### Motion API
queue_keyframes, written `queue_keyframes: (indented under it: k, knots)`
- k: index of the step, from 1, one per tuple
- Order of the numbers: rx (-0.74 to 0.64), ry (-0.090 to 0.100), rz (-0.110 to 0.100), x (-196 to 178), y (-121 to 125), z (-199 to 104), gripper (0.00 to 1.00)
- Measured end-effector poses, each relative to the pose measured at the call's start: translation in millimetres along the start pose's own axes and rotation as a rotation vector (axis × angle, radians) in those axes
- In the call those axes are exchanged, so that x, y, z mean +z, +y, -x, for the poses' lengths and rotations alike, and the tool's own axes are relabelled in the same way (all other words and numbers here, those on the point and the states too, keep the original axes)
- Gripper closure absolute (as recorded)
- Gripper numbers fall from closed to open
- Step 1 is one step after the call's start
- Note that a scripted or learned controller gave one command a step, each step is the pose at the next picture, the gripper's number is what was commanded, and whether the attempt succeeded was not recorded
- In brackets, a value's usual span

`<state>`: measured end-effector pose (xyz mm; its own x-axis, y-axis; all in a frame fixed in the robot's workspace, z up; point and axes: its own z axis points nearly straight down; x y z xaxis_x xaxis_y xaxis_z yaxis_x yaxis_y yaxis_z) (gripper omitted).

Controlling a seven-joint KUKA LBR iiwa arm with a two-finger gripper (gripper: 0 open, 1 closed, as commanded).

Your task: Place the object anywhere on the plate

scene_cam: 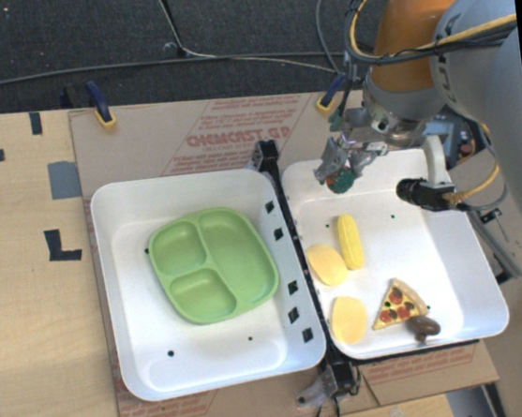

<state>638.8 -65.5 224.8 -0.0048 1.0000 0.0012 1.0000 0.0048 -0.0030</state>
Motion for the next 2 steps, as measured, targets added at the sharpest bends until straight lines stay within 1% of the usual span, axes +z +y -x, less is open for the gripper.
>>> queue_keyframes:
  k: [1, 2]
  knots:
    - [0.001, 0.0, -0.001, 12, -33, -42, 1.0]
    - [0.0, 0.0, -0.001, 18, -61, -89, 1.0]
